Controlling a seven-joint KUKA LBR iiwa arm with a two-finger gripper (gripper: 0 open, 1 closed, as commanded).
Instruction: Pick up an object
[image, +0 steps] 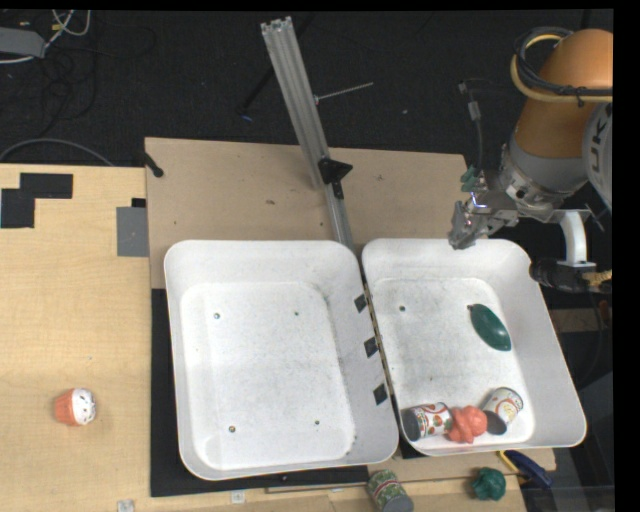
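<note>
Green object (490, 327) lies untouched near the right bin's (545, 300) right edge; gripper (463, 236) hovers over the far rim, jaw state unclear; picking remains undone.

One fixed camera up high, looking down at a slant on both white bins, left bin (265, 355) and right bin (455, 335) in the lower centre, the arm (560, 110) entering at upper right.

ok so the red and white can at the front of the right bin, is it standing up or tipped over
Tipped over. The can lies on its side on the right bin floor, beside the orange-red toy.
</note>
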